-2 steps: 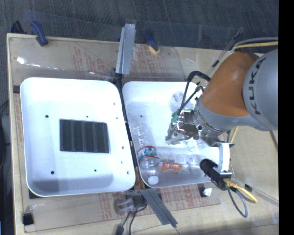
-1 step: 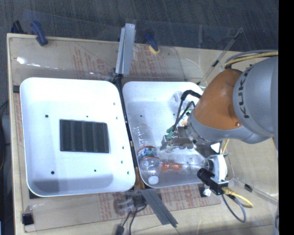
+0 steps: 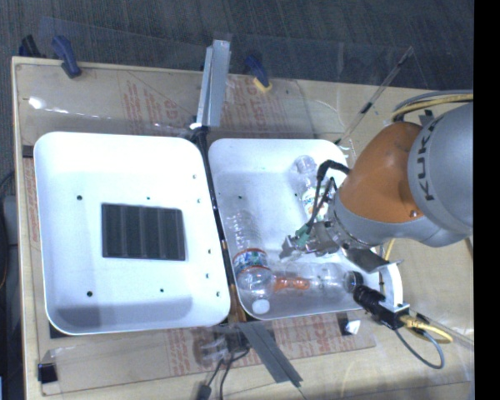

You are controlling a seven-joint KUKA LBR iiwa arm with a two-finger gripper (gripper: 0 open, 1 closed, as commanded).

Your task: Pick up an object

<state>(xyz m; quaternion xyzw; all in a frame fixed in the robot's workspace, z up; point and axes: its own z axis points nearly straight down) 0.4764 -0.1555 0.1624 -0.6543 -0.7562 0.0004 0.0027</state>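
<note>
My gripper hangs low in the right bin, near its middle right, under the orange-banded wrist. Several clear plastic bottles lie in that bin. One with a blue label and white cap lies at the front left. Another with an orange label lies along the front wall, just below the gripper. A third clear bottle sits toward the back right, beside the arm. Whether anything sits between the gripper's tips is hidden by clutter and glare.
The left bin holds a dark ribbed rectangular panel at its middle. A metal bar stands upright behind the divide between the bins. Blue clamps grip the bench's back edge. Cables trail at the front right.
</note>
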